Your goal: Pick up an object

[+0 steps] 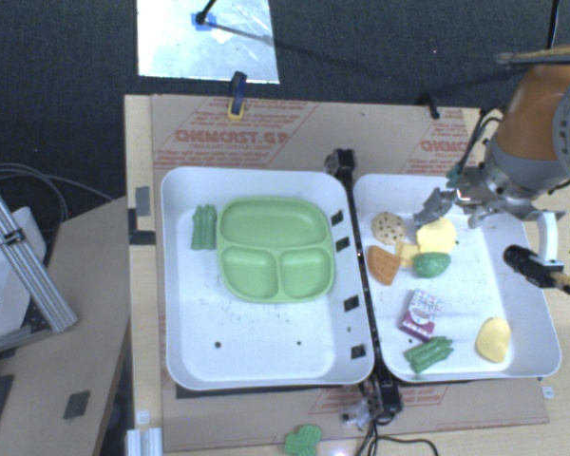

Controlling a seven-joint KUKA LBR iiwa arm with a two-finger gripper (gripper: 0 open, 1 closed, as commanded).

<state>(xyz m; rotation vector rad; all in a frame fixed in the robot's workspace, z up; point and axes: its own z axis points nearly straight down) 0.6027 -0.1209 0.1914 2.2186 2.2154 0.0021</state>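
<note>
My gripper [453, 215] hangs over the back of the right bin [532, 350], open, its two grey fingers spread apart. Just below the fingertips lies a yellow toy food piece [437, 236], not held between them. Around it are a speckled cookie [389, 226], an orange wedge [384, 265] and a green round piece [431, 264]. Nearer the front lie a red and white box [420, 314], a green bean pod [428, 352] and a yellow lemon-like piece [493, 339].
The left bin [185, 340] holds a green divided plate [275, 250] and a green asparagus bunch [203, 227]. A black part of the arm [527, 263] juts over the right bin's right side. A small green toy [302, 439] lies off the bench front.
</note>
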